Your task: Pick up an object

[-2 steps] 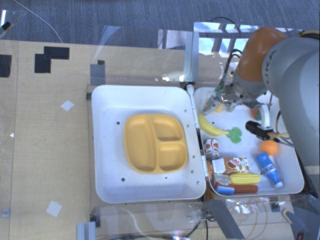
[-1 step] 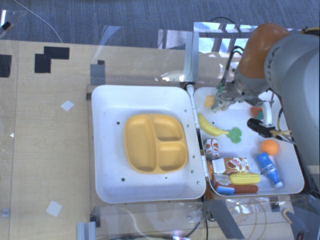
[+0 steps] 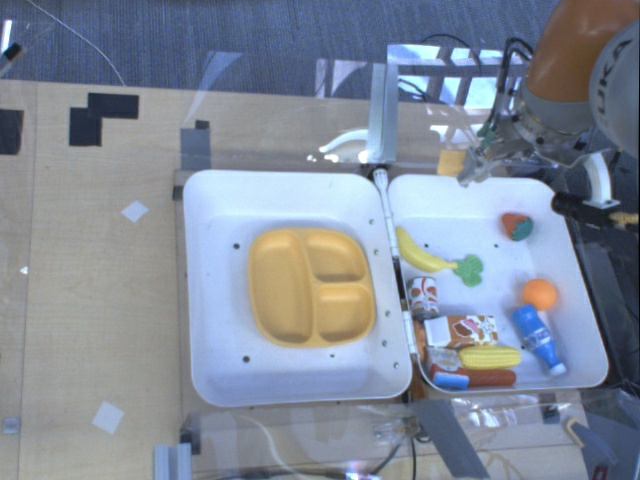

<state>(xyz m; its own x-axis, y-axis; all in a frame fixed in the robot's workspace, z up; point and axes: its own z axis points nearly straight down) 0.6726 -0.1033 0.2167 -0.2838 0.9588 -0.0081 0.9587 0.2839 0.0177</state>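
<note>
- i'm watching the arm (image 3: 590,58) reaching in from the right, its orange band sitting high over the far right corner of the bench.
- the gripper (image 3: 478,166) is hanging at the far rim of the right bin (image 3: 590,313), near that bin's back left corner; i cannot tell how its jaws are standing, the tip is too small and blurred.
- nothing is showing between its tips, so i'm not calling anything held.
- the things to pick are all lying in the right bin: a banana (image 3: 420,252) is lying slantwise near the divider, with a small green piece (image 3: 469,268) just beside its lower end.
- a red and green item (image 3: 517,226) is sitting near the far right wall, well apart from the gripper.
- an orange ball (image 3: 539,294) is resting just above a blue bottle (image 3: 538,338) on the right side.
- a small can (image 3: 423,295) is lying against the left wall, and nearer the front a printed box (image 3: 463,330), a corn cob (image 3: 488,357) and a sausage (image 3: 484,377) are crowding together, touching.
- the left bin (image 3: 215,268) is holding a yellow divided plate (image 3: 310,286), lying flat in its middle.
</note>
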